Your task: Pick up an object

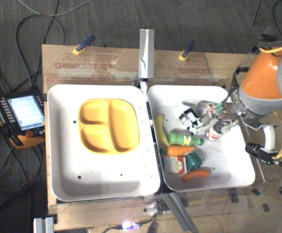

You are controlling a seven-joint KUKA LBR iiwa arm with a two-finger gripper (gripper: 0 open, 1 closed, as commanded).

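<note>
The right bin (238, 171) holds a cluster of toy foods. A yellow banana (159, 130) lies along its left wall. Beside it are a green bottle (185, 140), an orange carrot (179, 150), a small juice carton (174, 164) and a red pepper (196, 174). A can (207, 108) lies at the back, and a red-and-white can (213, 134) sits further right. My gripper (191, 120) hangs low in this bin, just above the green bottle and in front of the back can. Nothing shows as held.
The left bin (63, 178) holds a yellow divided plate (108, 125). A metal post (145, 52) stands behind the wall between the bins. The arm's orange band (262, 84) leans over the right bin's far right corner. A teach pendant (22, 113) lies left of the bench.
</note>
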